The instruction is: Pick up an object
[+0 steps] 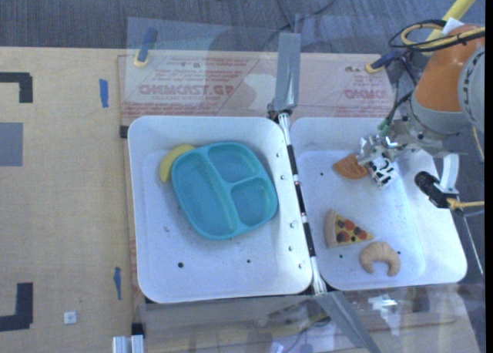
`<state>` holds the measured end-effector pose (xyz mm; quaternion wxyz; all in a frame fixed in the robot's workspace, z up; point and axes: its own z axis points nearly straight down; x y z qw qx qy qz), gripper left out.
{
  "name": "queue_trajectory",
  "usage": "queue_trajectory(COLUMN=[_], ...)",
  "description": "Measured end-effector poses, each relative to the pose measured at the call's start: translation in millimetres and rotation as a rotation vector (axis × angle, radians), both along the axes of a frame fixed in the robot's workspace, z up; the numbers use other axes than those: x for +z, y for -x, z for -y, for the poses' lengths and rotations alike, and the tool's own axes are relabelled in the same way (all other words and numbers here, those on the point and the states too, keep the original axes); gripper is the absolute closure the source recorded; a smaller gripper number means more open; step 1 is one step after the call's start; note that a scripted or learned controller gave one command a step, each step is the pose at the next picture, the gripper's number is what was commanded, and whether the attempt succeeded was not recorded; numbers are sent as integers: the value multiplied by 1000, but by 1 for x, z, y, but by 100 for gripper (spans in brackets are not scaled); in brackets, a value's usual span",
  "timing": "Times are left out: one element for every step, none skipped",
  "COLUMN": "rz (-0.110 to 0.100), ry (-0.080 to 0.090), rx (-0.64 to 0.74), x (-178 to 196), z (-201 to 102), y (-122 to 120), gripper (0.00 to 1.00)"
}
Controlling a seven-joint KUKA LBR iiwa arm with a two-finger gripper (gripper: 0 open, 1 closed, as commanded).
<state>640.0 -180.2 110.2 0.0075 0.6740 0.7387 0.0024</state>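
Hovering over the right bin [447,263] at its 12 o'clock area, the gripper [377,160] is sitting just beside an orange food piece [350,167] at its 9 o'clock; its opening cannot be judged. A pizza slice [344,230] and croissant [382,257] are lying toward 6 o'clock.

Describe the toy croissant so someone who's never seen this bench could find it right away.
Find the right-hand white bin, the one the arm reaches over. Go to its near right corner, past the toy pizza slice. The croissant is the plain tan crescent there, curved and unspotted, unlike the flat wedge with red dots beside it.
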Motion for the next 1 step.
queue_trajectory(rz=[-12], ry=[-4], rx=[92], x=[82], z=[-67], y=[-28], gripper=[100])
